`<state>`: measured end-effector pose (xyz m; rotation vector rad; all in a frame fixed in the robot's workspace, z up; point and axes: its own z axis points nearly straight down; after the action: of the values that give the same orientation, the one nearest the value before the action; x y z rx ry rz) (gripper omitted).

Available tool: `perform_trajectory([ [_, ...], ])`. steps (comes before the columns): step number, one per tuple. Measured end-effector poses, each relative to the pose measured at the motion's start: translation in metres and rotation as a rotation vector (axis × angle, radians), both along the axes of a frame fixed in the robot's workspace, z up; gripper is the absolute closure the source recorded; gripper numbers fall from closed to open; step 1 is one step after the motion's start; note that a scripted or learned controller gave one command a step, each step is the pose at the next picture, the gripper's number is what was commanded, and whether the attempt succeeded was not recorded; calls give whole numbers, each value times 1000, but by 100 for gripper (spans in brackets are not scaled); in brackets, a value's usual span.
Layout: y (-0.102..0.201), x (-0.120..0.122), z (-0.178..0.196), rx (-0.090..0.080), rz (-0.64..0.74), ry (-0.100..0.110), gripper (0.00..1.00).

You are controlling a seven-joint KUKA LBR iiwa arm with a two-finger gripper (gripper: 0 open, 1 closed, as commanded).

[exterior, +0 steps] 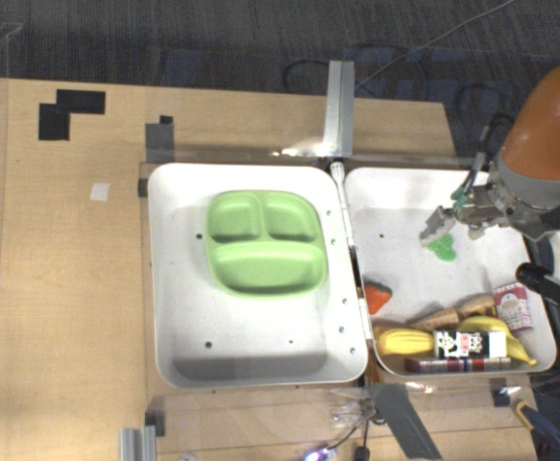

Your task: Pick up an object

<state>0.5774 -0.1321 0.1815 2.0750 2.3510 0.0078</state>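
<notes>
The jaws (440, 227) hang just above a small green object (444, 249) in the right bin (395, 185) — whether they are apart or together, I cannot tell. Left of that bin, another bin (179, 257) holds a green divided plate (265, 241).

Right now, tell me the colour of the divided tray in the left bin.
Light green: the divided tray, clearest in the camera view.
</notes>
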Motion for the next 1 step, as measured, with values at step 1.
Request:
perform_trajectory([
  [1, -45, 40, -92, -3, 76, -6, 0],
])
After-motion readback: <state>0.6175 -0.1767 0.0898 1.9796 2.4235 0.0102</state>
